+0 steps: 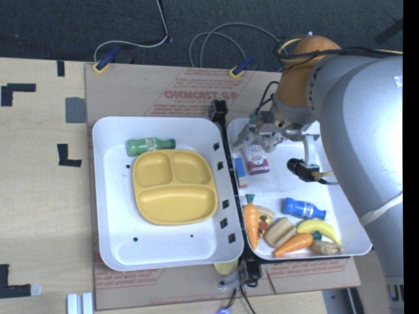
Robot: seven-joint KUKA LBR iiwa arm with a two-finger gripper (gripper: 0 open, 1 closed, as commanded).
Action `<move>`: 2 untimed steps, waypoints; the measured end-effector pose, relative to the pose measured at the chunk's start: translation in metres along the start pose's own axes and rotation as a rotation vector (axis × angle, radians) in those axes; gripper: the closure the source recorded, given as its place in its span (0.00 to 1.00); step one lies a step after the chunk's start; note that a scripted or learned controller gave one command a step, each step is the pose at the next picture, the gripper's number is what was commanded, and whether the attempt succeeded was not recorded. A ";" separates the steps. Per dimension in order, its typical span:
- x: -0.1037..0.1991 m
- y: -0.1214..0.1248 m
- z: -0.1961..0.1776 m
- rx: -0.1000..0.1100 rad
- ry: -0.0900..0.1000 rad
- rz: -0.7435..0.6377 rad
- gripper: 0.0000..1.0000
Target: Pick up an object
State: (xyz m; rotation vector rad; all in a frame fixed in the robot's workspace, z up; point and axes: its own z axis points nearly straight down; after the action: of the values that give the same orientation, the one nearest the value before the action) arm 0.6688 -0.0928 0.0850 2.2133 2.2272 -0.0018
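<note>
My gripper [260, 135]: hanging over the right bin's [357, 244] far left corner, just above a small box [256, 160]; I cannot tell its state.
Open room: bare white floor is lying in the right bin's middle, between the box and the near pile.
Right bin: holding the box, a blue bottle [303, 209], two carrots [251, 222], a banana [317, 227].
Left bin [114, 241]: holding a yellow divided plate [175, 186] and a green bottle [150, 146] touching its far edge.

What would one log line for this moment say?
arm: reaching into right bin | gripper: above small box | grasp: none seen | left bin: yellow tray, green bottle
</note>
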 end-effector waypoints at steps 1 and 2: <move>-0.007 -0.008 -0.001 -0.002 0.000 0.005 0.00; -0.011 -0.034 -0.001 -0.003 -0.001 0.005 0.00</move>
State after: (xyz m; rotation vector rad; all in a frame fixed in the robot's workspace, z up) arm 0.6344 -0.1036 0.0864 2.2172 2.2194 0.0009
